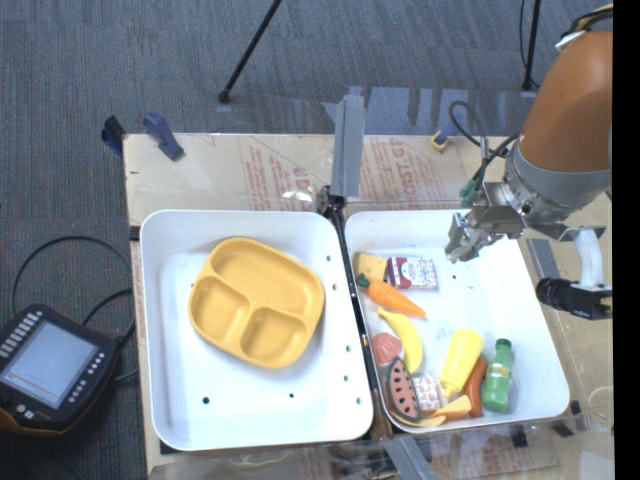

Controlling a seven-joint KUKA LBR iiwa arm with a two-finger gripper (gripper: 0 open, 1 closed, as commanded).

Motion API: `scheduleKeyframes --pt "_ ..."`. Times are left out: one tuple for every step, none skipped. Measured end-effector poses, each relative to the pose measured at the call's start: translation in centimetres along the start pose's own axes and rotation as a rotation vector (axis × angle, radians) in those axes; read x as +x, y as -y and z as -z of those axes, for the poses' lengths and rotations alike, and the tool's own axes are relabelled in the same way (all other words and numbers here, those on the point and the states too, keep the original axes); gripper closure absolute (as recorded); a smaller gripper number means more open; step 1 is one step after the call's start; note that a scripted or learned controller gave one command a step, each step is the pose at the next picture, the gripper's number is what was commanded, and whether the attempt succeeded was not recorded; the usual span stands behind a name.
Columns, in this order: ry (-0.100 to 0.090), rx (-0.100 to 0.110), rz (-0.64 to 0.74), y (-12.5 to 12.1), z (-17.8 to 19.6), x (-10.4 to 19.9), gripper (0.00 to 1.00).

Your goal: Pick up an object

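My gripper (458,251) hangs over the back part of the right bin (520,313), just right of a dark red carton (412,272). Nothing shows between its fingertips. Toy food lies along the bin's left and front: a cheese wedge (371,265), a carrot (394,297), a banana (405,336), a yellow bottle (459,359), a green bottle (498,375) and a watermelon slice (402,390).
The left bin (170,368) holds a yellow divided plate (257,301). A grey post (347,148) stands behind the seam between the bins. A teach pendant (45,368) lies on the floor at left, and tripod legs stand behind the bench.
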State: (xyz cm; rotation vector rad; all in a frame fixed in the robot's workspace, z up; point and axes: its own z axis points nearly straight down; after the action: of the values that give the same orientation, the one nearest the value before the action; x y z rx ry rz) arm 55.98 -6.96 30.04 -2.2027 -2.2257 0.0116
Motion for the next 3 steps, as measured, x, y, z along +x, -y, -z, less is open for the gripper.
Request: scheduleKeyframes --pt "0.002 -0.007 0.152 -6.2 -2.7 3.8 1.0" --pt "0.003 -0.009 0.152 -6.3 -2.5 3.8 0.0" --pt "0.002 -0.008 0.152 -6.3 -1.6 3.8 1.0"
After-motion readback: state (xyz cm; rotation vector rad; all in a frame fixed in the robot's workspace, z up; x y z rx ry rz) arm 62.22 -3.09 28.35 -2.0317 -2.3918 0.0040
